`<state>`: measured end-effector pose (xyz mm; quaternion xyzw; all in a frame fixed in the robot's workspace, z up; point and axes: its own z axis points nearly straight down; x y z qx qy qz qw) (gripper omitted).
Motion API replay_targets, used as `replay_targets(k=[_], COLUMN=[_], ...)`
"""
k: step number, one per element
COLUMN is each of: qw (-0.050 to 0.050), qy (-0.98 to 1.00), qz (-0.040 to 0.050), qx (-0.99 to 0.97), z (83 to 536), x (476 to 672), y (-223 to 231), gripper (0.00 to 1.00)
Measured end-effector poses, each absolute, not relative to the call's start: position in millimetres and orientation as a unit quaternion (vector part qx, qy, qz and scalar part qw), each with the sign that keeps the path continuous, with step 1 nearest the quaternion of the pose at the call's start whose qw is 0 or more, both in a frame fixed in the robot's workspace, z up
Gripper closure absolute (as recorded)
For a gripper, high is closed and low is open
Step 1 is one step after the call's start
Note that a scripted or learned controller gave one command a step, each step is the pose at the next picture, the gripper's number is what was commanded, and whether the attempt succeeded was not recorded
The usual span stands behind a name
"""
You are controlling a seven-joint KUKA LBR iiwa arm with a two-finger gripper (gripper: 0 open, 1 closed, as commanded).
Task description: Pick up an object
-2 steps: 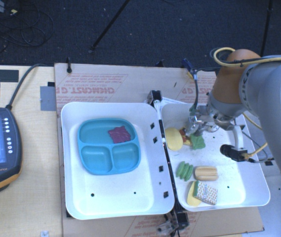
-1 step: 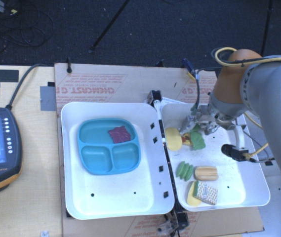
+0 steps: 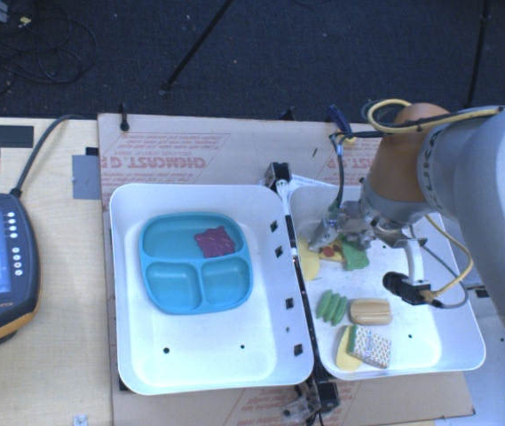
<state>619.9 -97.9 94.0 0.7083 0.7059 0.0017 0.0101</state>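
Cardboard-lined bench, two white bins side by side. Left bin (image 3: 145, 353): a blue divided plate (image 3: 181, 282) is seen, with a dark red piece (image 3: 216, 240) in its upper right compartment. Right bin (image 3: 452, 349): gripper (image 3: 334, 231) is lowered over a cluster of red, yellow and green items (image 3: 345, 254) at the bin's upper left; jaw state cannot be told. Nearer the front, apart from the gripper, green pods (image 3: 330, 307), a bread roll (image 3: 370, 311) and a patterned packet (image 3: 372, 347) are noted.

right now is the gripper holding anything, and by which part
Cannot be told. The gripper is down in the right bin among a pile of small toys, but the wrist hides any hold.
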Motion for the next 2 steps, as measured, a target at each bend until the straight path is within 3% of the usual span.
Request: replay_targets(k=[1,2], qw=[0.004,-0.003], qy=[0.706,0.706], qz=[0.0013,-0.0017], qx=[0.708,0.708], z=[188.5,163.5], x=[646.0,597.2], y=[-140.2,-107.2], gripper=[0.0,0.0])
